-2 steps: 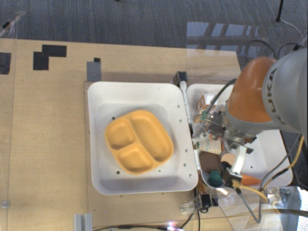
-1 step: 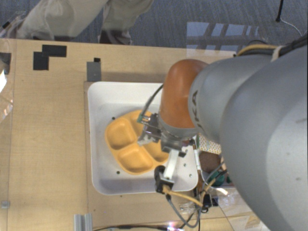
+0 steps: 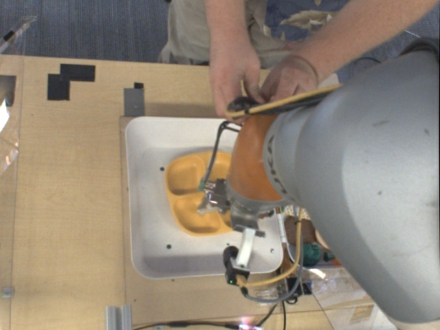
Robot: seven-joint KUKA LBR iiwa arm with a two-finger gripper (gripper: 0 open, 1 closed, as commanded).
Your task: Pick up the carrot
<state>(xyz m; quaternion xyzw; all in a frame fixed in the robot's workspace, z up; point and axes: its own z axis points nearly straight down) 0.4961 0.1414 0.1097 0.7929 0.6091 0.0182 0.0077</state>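
Camera view: grey arm [image 3: 357,184] over yellow moulded plastic tray [image 3: 189,198] in white bin [image 3: 148,184], frame centre. Jaws' state: cannot tell. Carrot unlocated; locate it, then descend.

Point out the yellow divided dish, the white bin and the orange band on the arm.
yellow divided dish [image 3: 184,184]: camera view, its left compartment wall.
white bin [image 3: 148,184]: camera view, bare floor left of the dish.
orange band [image 3: 249,158]: camera view, its lit left side.
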